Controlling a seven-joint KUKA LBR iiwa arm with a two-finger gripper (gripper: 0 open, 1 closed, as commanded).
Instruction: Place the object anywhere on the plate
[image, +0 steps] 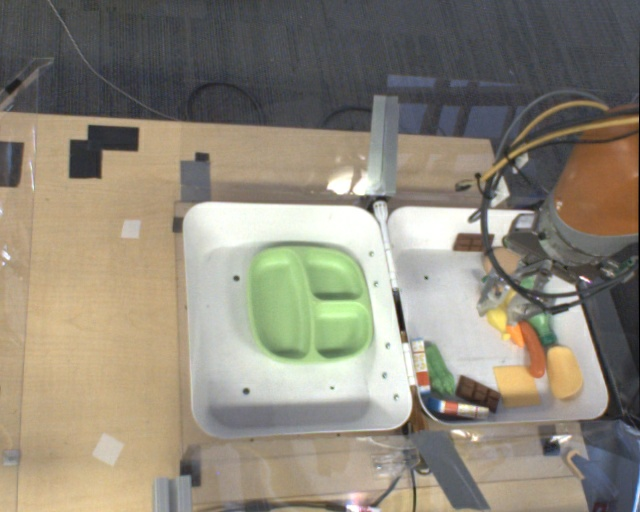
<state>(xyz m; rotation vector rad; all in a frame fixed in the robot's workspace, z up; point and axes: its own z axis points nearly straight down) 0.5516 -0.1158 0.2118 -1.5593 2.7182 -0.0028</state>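
A green plate with three compartments lies in the middle of the left white bin. The right bin holds several toy food pieces. My gripper hangs low over that bin's right half, under the grey wrist and orange band. Just below it lie a small yellow piece, an orange carrot and a green piece. The wrist and cables hide the tip of the gripper, and I cannot tell if anything is in it.
Also in the right bin are a brown chocolate bar at the back, a yellow-orange piece, a cheese block, a second chocolate bar, a green-red packet and a red-blue marker. A metal divider separates the bins.
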